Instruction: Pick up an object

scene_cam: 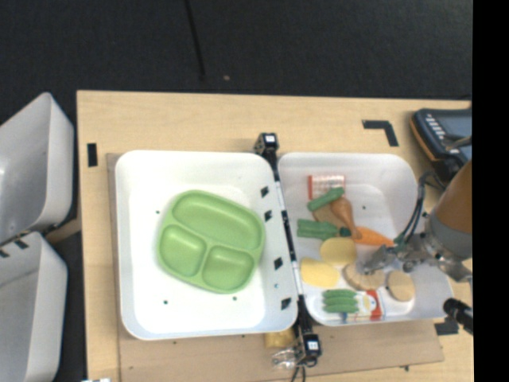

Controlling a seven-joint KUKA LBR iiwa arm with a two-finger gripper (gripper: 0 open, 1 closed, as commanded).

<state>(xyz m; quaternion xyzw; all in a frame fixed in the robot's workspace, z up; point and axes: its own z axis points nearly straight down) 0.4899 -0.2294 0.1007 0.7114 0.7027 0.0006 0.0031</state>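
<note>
White bins, 2, sit side by side on the tabletop (183,122). Left bin (135,293) holds 1 green tray (211,242) with 3 compartments, lying flat near its middle. Right bin (398,169) holds the clutter: carrot (367,234), green pod (318,229), 2 yellow pieces (328,263), a red-and-white pack (326,184), a tan disc (400,287), more green by the near wall. My arm (455,205) comes in from the right, low over the right bin. My claw (383,259) is down among the food, just below the carrot and beside the yellow pieces, likely because the targets crowd there. Whether its fingers are wide or narrow I cannot tell; nothing is visibly held. Judgement: grasp being attempted, nothing lifted yet. Risk: neighbours touch, so a close may nudge or pinch 2 at once.
</note>
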